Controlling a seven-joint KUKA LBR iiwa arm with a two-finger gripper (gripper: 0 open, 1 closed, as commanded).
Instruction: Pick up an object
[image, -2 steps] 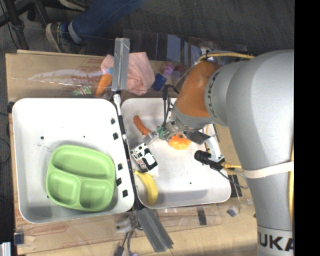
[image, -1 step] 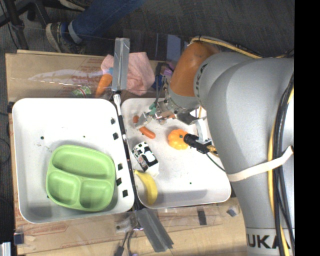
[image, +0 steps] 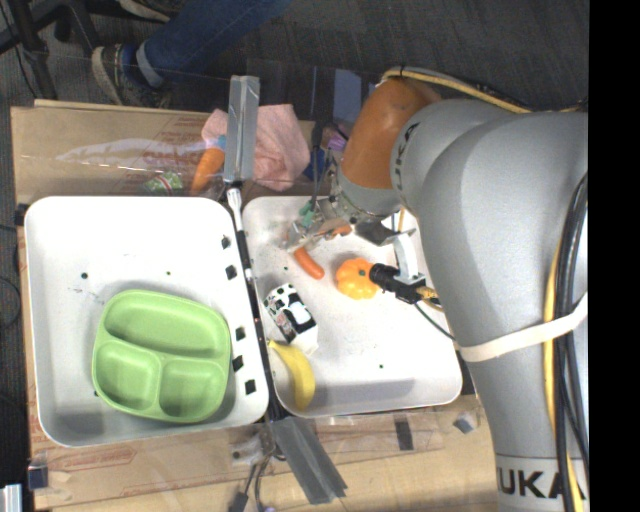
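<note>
My gripper (image: 318, 224) hangs low over the far part of the right bin (image: 400, 385), under the arm's orange band. A small orange carrot (image: 309, 264) lies just in front of it, apart from it. To the carrot's right sits a round orange fruit (image: 354, 279). Nearer the camera a black-and-white item (image: 289, 311) lies by the bin's left wall. A yellow banana (image: 294, 373) rests in the near left corner. Nothing is visibly held in the gripper.
The left bin (image: 60, 250) holds a green divided plate (image: 160, 353). Behind the bins lie a pink cloth (image: 272, 140), an orange item (image: 207, 170) and a plastic bag (image: 120, 155). The arm's grey body covers the right bin's right side.
</note>
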